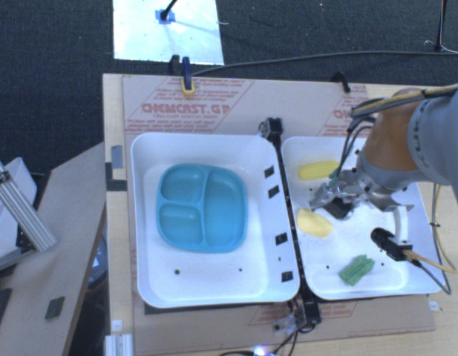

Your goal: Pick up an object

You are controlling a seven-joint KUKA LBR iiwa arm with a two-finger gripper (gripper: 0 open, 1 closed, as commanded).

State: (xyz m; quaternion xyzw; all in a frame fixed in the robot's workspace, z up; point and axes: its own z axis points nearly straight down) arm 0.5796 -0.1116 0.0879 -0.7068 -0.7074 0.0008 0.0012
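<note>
Two white bins sit side by side on a tan bench board, with a black hinge strip (282, 199) running between them.

Left bin (151, 273): it holds a blue divided plate (203, 208), lying flat near the centre. The plate has three compartments, and no other item rests on it.

Right bin (329, 284): three loose items are present. A yellow oblong piece (318, 170) lies at about 11 o'clock of the bin. A second yellow piece (315, 223), paler and rounder, lies at about 9 o'clock, near the hinge strip. A green ridged block (356, 269) lies at about 6 o'clock, tilted, well apart from both yellow pieces.

The arm (429, 136) enters from 3 o'clock, its grey body and orange band over the upper right of the right bin. The gripper (334, 199) hangs low over the bin's centre, between the two yellow pieces and just beside the paler one, at that piece's 1 o'clock. Whether it touches either piece cannot be told. Its metal and black parts overlap from this angle, so the state of the hand cannot be told, and nothing is seen held.

A black cable fitting (388, 243) trails from the wrist at 4 o'clock of the gripper, near the green block but apart from it.
</note>
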